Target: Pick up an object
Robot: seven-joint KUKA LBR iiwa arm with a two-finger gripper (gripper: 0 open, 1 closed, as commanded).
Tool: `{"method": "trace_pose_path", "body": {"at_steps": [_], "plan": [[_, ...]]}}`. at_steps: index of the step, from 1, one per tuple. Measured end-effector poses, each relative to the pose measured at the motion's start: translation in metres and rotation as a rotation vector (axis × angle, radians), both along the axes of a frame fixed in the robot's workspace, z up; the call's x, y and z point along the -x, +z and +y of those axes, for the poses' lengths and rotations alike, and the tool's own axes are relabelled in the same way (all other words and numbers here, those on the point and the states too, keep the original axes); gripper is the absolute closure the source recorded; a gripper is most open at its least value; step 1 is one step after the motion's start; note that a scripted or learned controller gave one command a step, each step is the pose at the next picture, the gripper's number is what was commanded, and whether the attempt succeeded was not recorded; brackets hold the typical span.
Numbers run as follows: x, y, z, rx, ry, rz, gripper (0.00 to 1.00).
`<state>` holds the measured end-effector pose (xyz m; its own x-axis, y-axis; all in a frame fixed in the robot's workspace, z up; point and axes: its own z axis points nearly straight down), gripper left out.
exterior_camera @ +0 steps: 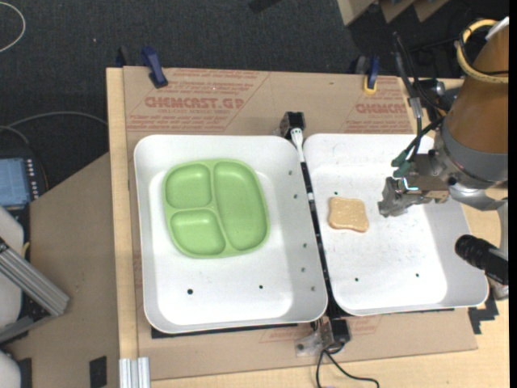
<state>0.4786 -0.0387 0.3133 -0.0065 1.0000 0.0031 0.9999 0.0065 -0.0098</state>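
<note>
- Camera view: two shallow white bins sit side by side on the bench. The left bin (153, 289) holds a green divided plate (216, 208), lying flat in its upper half.
- Camera view: the right bin (420, 285) holds one loose item, a tan slice of toast (348, 214), flat on the bin floor near the bin's left wall and close to the divider between the bins.
- Camera view: the gripper (391, 201) hangs over the right bin, just to the right of the toast and apart from it; nothing sits between its fingers. From this slant I cannot tell whether it is spread or closed.
- Step in hand, as I judge it: the approach. The arm is positioned beside its likely target, and no grasp has been made.
- Next move, as I judge it: shift left until the tool is centred over the toast, then descend to the bin floor and close across the slice. The toast is thin and flat, so the fingers need to reach low enough to catch its edges.
</note>
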Motion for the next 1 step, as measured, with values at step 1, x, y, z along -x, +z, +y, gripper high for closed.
{"method": "trace_pose_path", "body": {"at_steps": [1], "plan": [[-0.0018, 0.1290, -0.0029, 0.004, -0.004, -0.027, 1.00]]}}
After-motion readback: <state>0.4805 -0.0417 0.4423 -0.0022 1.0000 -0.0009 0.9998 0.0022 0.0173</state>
